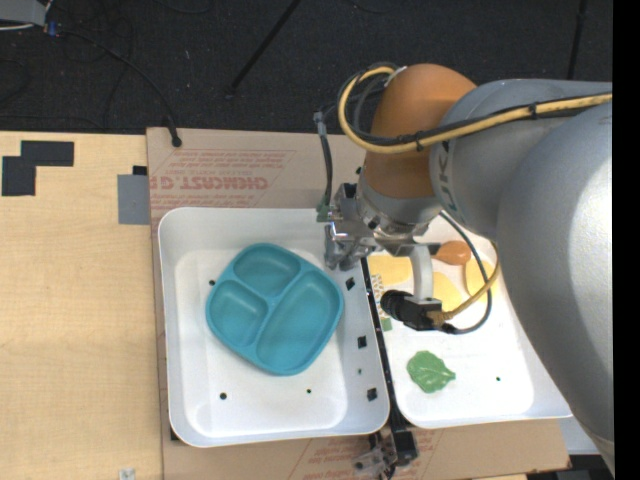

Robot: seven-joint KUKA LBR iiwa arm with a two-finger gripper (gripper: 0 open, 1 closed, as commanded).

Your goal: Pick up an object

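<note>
**Claw over the divide between bins – grasp target uncertain**

Obs.: the claw [338, 251] hangs low over the inner wall where the left bin [170, 318] meets the right bin [470, 413]. You cannot tell from this slant whether it is released or clenched, since the wrist hides it. Nothing is visibly held.

Contents: the teal plate [275, 308], a flat three-compartment dish, lies alone in the left bin, its right rim just beside the claw. In the right bin there is a green piece [430, 371] near the front, an orange piece [453, 252] at the back, partly behind the arm, and a yellow sheet [400, 271] mostly under the wrist. Both bins sit on the worktop [70, 318].

Judgement: the plate looks like the nearest candidate, and no pick has been made yet.

Risks for you to watch:
- Descending here could land the claw on the bin walls rather than on an object, because it sits almost on the divide.
- The plate is wide and shallow. Only its rim offers a bite, so a grip there may slip or tip the plate as it lifts.
- A closing stroke beside the rim could push the plate leftward instead of catching it.
- The yellow sheet lies flat, so you should expect it to give little purchase.
</note>
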